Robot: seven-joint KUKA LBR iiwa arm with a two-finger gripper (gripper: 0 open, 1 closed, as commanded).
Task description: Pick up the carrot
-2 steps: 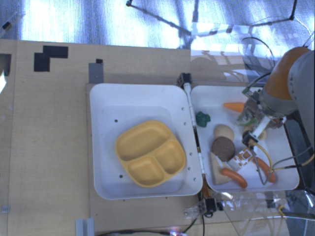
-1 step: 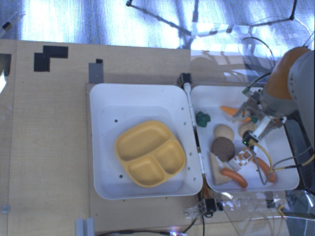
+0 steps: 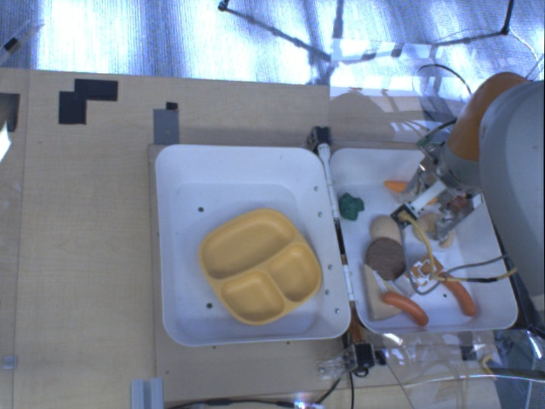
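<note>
A small orange carrot (image 3: 395, 186) lies near the back of the right bin (image 3: 502, 313), its right end hidden behind the wrist hardware. My gripper (image 3: 444, 221) hangs low over the right-middle of that bin, just right of and a little nearer than the carrot. Nothing shows between it and the carrot that tells of contact.
The right bin also holds a green piece (image 3: 351, 204), a beige potato-like lump (image 3: 384, 227), a brown round patty (image 3: 386, 257), a pale wedge (image 3: 375, 300) and two reddish sausages (image 3: 405, 308) (image 3: 461, 296). A yellow divided plate (image 3: 260, 265) lies in the left bin (image 3: 179, 228).
</note>
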